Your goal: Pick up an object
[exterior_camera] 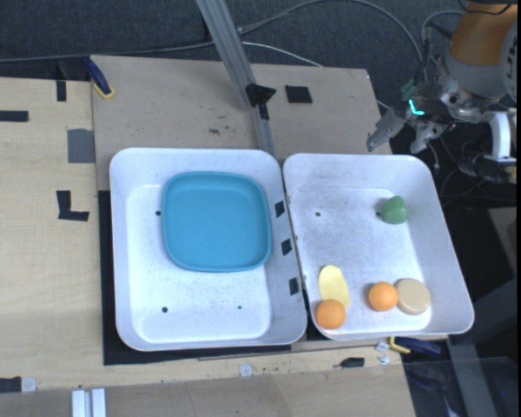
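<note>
I see the table [43, 233] carrying two white bins side by side. The left bin [139, 320] holds a blue square plate [215, 221], which sits toward that bin's far edge. The right bin [356, 181] holds the candidate objects: a green piece [392, 209] near its right edge, and along its near edge a beige round piece [412, 295], an orange ball [382, 296], a yellow oblong piece [333, 282] and a second orange ball [330, 314]. The yellow piece and the second ball touch or nearly touch; I cannot tell which.

The arm [482, 33] reaches in past the right bin's far right corner. The gripper [405, 130] hangs just outside that corner, above the table and not over any object. I judge the jaws to be spread apart with nothing between them.

Risks from here, as I judge them:
- The round balls may roll away under a glancing contact.
- The near-edge items lie close together, so the jaws could strike a neighbour.
- Objects near the bin wall leave little clearance, and a jaw may land on the rim.
</note>
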Controlling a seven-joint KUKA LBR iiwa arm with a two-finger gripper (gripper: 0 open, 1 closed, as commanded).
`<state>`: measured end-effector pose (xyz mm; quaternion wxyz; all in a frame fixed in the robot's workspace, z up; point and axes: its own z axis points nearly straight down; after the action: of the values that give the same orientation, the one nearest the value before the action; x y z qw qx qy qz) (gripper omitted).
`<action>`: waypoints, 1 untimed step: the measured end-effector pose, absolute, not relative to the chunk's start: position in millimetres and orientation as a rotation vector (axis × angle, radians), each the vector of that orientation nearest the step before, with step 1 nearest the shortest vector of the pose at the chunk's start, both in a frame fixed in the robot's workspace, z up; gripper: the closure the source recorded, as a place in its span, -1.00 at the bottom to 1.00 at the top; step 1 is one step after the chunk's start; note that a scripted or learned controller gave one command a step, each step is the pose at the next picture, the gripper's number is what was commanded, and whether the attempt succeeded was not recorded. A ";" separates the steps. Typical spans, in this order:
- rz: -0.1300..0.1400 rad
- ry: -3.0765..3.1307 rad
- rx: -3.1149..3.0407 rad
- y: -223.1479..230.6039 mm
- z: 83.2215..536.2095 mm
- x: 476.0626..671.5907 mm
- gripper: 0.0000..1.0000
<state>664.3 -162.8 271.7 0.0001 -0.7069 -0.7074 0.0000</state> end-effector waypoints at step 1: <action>0.000 -2.222 -2.221 -162.8 271.6 664.3 -1.00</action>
<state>664.3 -162.8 271.6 0.0001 -0.7069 -0.7073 0.0001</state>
